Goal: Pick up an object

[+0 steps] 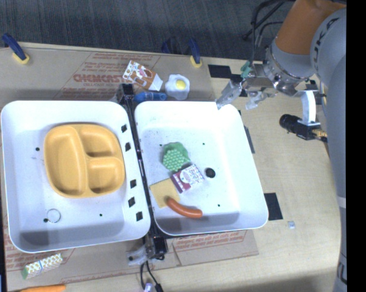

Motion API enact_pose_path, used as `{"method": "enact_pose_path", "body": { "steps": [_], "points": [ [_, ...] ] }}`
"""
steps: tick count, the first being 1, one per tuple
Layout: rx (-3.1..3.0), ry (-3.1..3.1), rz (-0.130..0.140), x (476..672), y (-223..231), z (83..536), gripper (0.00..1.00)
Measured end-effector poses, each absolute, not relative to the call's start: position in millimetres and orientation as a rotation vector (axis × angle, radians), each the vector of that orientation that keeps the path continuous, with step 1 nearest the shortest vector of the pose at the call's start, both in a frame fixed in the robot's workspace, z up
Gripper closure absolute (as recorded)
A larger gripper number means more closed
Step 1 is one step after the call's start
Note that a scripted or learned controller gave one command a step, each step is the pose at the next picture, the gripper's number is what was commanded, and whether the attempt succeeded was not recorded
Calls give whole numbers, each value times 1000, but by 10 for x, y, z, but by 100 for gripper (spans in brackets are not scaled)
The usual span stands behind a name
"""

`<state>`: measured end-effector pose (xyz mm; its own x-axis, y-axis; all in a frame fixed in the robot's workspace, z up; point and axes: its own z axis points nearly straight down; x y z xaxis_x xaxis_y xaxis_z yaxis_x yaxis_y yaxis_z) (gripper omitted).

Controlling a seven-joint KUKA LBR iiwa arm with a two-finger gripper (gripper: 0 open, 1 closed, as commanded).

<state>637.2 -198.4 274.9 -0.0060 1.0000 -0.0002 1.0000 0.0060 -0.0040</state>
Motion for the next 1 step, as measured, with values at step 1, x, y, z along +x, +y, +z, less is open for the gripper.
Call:
{"method": "enact_pose_path", "body": {
  "steps": [1],
  "points": [
    [-2036, -2387, 6, 5875, -1368, 1689, 0]
  ]
}}
